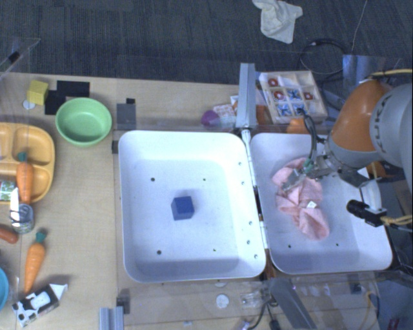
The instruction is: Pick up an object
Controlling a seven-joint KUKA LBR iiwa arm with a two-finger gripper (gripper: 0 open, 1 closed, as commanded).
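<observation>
Gripper (298, 175) sat on the pink cloth (302, 200) at its 11 o'clock edge, couldn't tell its grip. Cloth looked light and floppy; I'd pinch a raised fold.

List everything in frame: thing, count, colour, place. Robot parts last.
left bin: 1, white, centre of bench
right bin: 1, white, beside the left bin
block: 1, blue, middle of left bin
cloth: 1, pink, crumpled in right bin
bowl: 1, green, bench upper left
tray: 1, yellow, left edge
carrots: 2, orange, one on tray, one below it on bench
yellow block: 1, bench top left
rag: 1, white, floor at top
picture box: 1, behind right bin
arm: 1, grey with orange band, right side
gripper: 1, at the cloth's upper edge
</observation>
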